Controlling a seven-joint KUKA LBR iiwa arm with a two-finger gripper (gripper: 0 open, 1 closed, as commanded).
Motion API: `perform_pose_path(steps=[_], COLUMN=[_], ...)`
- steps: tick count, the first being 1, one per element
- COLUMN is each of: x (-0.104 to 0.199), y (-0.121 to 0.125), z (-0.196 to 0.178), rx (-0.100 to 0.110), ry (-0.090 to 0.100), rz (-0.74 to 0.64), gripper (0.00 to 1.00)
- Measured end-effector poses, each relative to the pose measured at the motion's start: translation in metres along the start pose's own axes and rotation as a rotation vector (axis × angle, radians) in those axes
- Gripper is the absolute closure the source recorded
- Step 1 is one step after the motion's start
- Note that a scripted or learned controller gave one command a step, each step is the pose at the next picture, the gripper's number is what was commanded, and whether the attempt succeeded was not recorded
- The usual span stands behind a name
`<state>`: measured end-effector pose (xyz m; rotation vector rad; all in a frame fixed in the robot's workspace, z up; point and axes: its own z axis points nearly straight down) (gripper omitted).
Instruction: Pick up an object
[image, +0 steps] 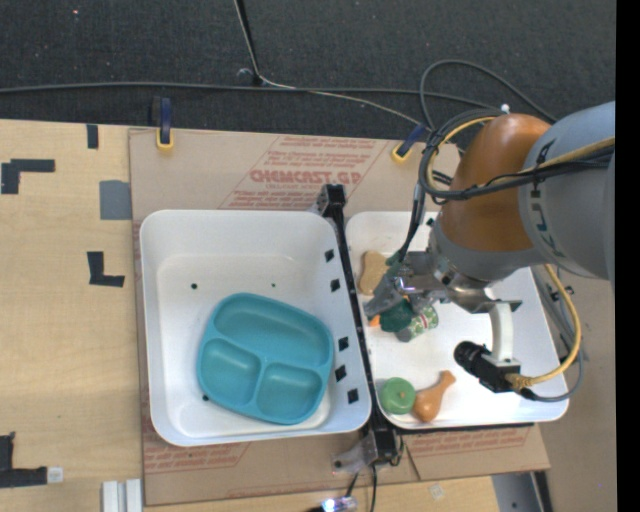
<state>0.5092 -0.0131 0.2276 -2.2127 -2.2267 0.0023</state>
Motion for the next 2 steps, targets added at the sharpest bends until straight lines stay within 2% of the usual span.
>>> perform_pose_path(steps=[2], x=[0.106], y=[0.007], z=[-0.011], rx=[-0.001], ry=[0.000], rz=[-0.001], gripper=[1.00])
